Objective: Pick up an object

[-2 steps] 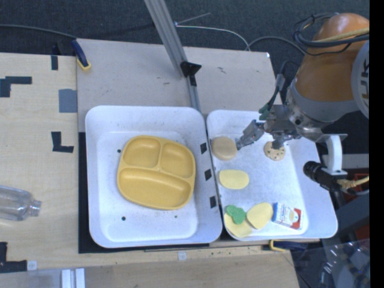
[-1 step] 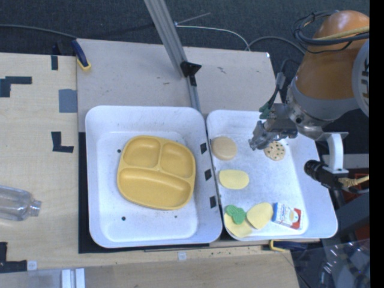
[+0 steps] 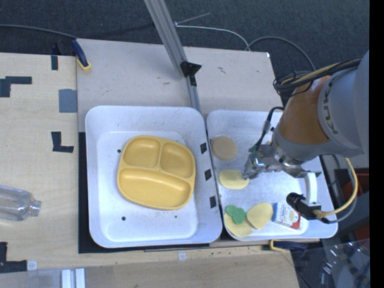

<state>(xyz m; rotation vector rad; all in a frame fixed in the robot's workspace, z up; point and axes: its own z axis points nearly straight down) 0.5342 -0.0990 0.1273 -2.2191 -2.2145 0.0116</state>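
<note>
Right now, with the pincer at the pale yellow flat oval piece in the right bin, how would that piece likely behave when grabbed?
The pale yellow flat oval piece lies low and thin, so probably light yet hard to pinch. Its smooth surface may slip from the pincer. Being flat, it should slide, not roll.

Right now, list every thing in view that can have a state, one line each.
gripper: low in the right bin, at the edge of the pale yellow piece; fingers unclear
pale yellow piece: lying flat on the right bin floor
tan disc: flat, apart from the gripper
yellow divided plate: upright in the left bin, compartments bare
green piece: resting by the yellow chip
clear bottle: on its side on the bench
</note>
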